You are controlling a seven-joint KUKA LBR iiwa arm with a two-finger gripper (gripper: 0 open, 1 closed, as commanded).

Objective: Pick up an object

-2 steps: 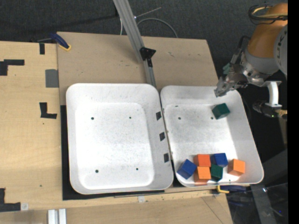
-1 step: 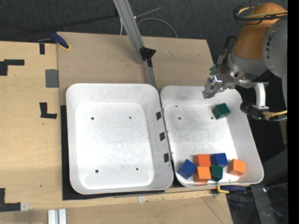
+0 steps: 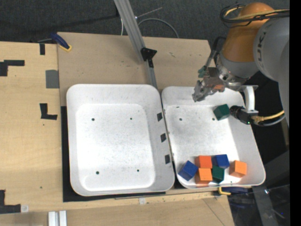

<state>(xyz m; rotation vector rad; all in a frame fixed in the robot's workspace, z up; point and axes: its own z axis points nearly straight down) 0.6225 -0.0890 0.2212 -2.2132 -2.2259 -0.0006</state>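
green block [image 3: 221, 111] loose in right bin [image 3: 244, 140], near far-right wall, not gripped
hand [image 3: 201, 94] hangs over bin's far edge, just left of block; can't tell open or closed. Six more blocks [image 3: 211, 167] clustered at near wall. Left bin [image 3: 75, 126] on bench [image 3: 28, 135].

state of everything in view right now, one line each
gripper: above the far edge of the right bin, nothing seen between its fingers
green block: alone near the right bin's far right side, tilted
cluster of blocks: blue, orange and green, packed along the near wall
right bin: holds all the blocks
left bin: sits beside the right bin
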